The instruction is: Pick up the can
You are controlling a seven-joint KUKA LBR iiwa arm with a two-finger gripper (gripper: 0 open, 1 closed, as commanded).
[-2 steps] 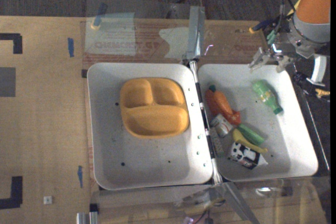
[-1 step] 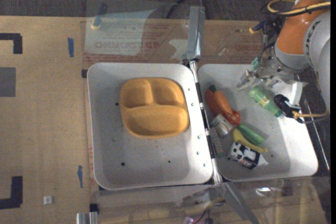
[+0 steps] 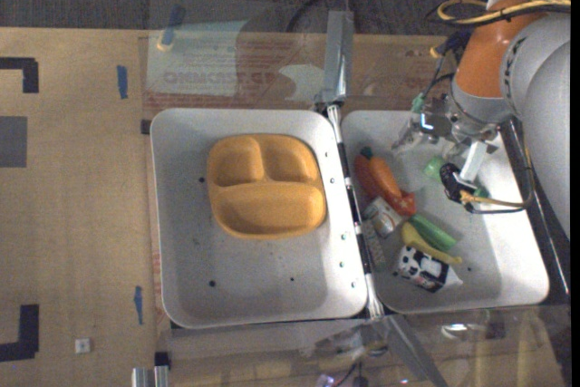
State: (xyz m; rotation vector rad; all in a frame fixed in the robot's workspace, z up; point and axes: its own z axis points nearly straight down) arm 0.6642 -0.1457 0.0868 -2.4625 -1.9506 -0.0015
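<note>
One can (image 3: 381, 218) on side, long axis diagonal, beside carrot (image 3: 382, 179); gripper (image 3: 417, 131) apart, grip state unclear.

My arm (image 3: 544, 77) is a thick, rounded shell of pale grey, smooth and faintly glossy; above the wrist runs an orange band (image 3: 489, 59), domed and bright; a yellow cable (image 3: 464, 8) loops over that band beside thinner dark ones; my pincer (image 3: 419, 124) is small, of grey metal, with a speck of green on it; its finer parts are too blurred to tell.
</note>
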